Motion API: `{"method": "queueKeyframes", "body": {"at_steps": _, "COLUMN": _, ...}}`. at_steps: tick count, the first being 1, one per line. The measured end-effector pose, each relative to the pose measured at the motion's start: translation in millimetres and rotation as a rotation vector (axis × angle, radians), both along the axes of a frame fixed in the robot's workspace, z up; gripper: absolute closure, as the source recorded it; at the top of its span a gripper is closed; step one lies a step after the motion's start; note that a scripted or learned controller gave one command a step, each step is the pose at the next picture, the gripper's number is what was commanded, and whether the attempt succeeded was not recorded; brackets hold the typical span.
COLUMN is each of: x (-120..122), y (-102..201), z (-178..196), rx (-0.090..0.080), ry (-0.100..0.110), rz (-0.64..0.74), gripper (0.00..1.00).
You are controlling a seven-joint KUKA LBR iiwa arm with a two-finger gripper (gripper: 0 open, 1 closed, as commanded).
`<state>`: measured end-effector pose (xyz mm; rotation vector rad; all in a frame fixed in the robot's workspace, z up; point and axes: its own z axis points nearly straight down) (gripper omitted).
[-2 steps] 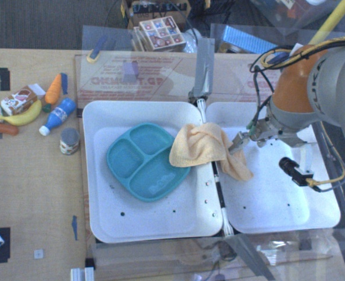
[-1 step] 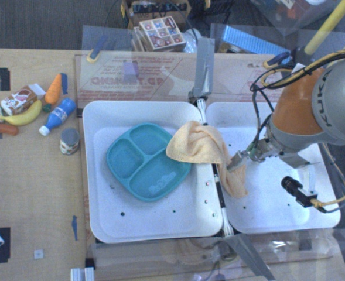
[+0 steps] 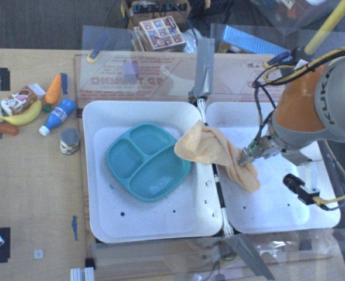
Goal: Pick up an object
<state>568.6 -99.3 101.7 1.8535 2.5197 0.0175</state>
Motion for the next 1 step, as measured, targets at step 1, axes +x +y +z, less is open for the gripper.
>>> {"method": "queueKeyframes", "body": {"at_steps": 1, "x": 7.1, "y": 11.2, "z": 163.1, "rx": -0.001, "ry": 0.015, "rz": -0.120, "gripper": 1.00}}
